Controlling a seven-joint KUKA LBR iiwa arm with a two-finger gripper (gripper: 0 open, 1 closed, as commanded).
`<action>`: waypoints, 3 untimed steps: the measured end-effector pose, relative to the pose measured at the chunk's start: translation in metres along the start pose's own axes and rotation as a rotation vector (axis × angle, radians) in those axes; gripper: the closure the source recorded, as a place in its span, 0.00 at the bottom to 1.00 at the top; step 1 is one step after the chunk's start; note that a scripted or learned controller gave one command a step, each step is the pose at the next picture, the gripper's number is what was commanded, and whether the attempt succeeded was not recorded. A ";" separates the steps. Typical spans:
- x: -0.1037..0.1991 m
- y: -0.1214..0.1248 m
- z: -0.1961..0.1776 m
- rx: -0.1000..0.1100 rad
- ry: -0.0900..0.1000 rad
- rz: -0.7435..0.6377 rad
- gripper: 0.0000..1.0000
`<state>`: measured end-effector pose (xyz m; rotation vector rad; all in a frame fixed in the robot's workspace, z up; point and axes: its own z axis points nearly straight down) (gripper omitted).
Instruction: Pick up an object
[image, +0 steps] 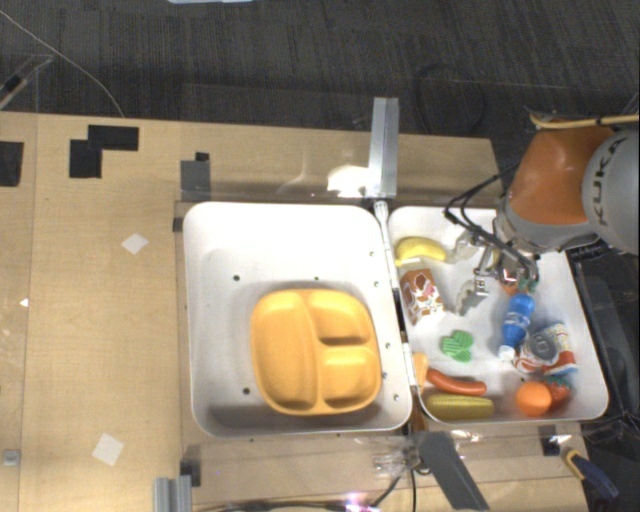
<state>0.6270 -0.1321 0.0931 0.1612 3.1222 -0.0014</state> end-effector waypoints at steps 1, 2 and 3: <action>-0.038 -0.039 0.006 0.001 0.010 0.046 0.00; -0.039 -0.067 0.007 0.005 0.021 0.521 0.00; -0.044 -0.069 -0.042 0.003 0.002 0.870 0.00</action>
